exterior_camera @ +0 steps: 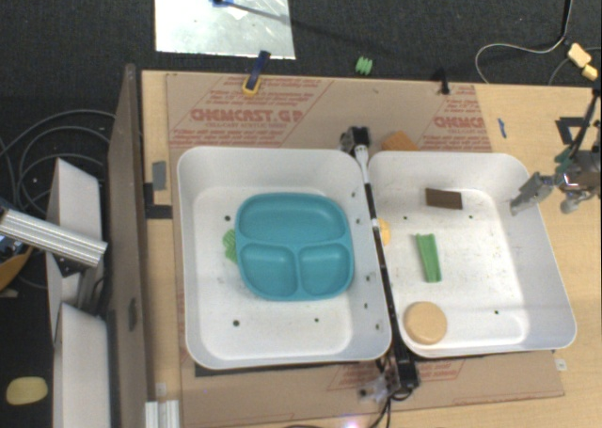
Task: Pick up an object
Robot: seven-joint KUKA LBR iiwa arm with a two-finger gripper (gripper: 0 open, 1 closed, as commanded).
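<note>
The tool (546,186) sits at the right edge of the right bin (550,271), carrying nothing; whether it is spread or pressed together cannot be told. Candidate objects lie in that bin: a brown block (444,198) near the back, a green strip (429,258) mid-floor, a tan disc (426,323) at the front. The left bin (202,257) holds a teal divided plate (293,245). Recommended: target the brown block as nearest, centre above it, then descend squarely across its narrow side, well apart from the wall.

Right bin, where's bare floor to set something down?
In the right bin, free floor lies between the green block and the right wall, and left of the brown block. The near-left corner is taken by the tan disc.
</note>
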